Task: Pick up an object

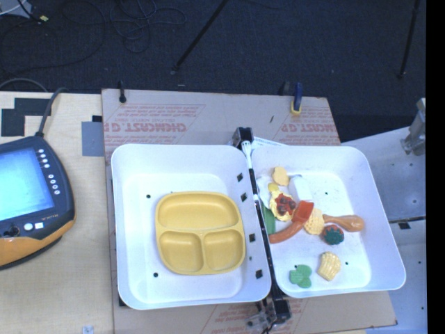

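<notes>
Small toy foods clustered in right bin point(375, 256): red pepper piece point(302, 211), orange sausage point(284, 234), corn cob point(329, 265), green leafy piece point(301, 276), lying flat, several touching near the divider.

A yellow divided plate point(201, 239) is lying in the left bin point(132, 186). At nine o'clock, a control pendant point(31, 197) is glowing blue.

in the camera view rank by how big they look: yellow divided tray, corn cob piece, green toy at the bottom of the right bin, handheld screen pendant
1. yellow divided tray
2. handheld screen pendant, though the view's left edge cuts it off, so this is unsure
3. corn cob piece and green toy look alike in size
</notes>
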`<action>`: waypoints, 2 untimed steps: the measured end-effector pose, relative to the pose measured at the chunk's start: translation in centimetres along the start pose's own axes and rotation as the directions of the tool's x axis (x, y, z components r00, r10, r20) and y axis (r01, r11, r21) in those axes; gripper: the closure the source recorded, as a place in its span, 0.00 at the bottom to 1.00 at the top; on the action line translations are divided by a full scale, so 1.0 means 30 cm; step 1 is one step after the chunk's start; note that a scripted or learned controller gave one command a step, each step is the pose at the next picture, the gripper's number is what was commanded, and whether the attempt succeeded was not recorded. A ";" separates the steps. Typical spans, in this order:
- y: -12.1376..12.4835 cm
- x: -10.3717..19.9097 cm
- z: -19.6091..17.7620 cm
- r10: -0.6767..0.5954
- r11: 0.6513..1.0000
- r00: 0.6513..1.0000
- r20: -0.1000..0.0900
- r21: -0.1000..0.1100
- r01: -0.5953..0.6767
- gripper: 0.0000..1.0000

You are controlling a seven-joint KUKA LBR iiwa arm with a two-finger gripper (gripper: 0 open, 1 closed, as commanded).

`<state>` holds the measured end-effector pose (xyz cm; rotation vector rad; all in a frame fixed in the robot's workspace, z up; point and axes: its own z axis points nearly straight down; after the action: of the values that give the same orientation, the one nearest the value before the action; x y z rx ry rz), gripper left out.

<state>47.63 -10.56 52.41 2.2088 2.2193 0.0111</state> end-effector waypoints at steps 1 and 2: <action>0.002 0.000 -0.003 -0.001 1.000 1.000 -0.002 0.018 0.002 1.00; -0.015 -0.183 0.596 0.009 1.000 1.000 -0.005 0.028 -0.009 1.00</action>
<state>47.44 -16.10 34.53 2.2359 2.2255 -0.0145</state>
